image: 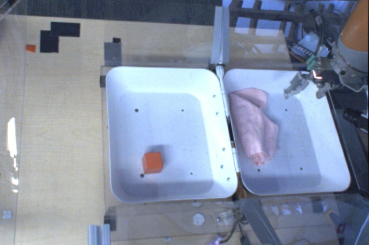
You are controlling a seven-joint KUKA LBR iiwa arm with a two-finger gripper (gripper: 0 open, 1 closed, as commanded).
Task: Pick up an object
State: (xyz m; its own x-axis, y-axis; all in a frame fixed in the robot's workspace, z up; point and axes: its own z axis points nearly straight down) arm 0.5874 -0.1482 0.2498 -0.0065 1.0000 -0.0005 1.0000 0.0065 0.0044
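Camera view: arm (354, 36) reaches from the right, fingers (295, 86) spread and holding nothing above the right bin's (323, 180) far edge, near a pink cloth (253, 125).

The grey arm (351, 59), its orange band showing at the upper right, is reaching in from the right, with its gripper (307, 86) pointing leftward and its two fingers (293, 87) standing spread apart, holding nothing.
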